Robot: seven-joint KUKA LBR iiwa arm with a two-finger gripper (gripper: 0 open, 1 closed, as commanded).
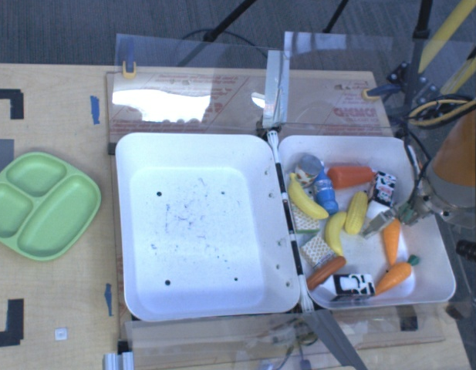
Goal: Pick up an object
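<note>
Lying near gripper [383, 220], carrot [391, 241] lengthwise up-down.

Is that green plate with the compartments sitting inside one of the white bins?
No, the green plate lies on the wooden bench, left of both white bins.

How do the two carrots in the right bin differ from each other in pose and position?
The upper carrot stands nearly upright in the picture, while the lower carrot lies at a slant, its green tip up toward the right. The upper carrot sits close under the gripper; the lower carrot lies nearer the front wall of the right bin, beside a black-and-white toy. Both are orange and similar in size.
</note>
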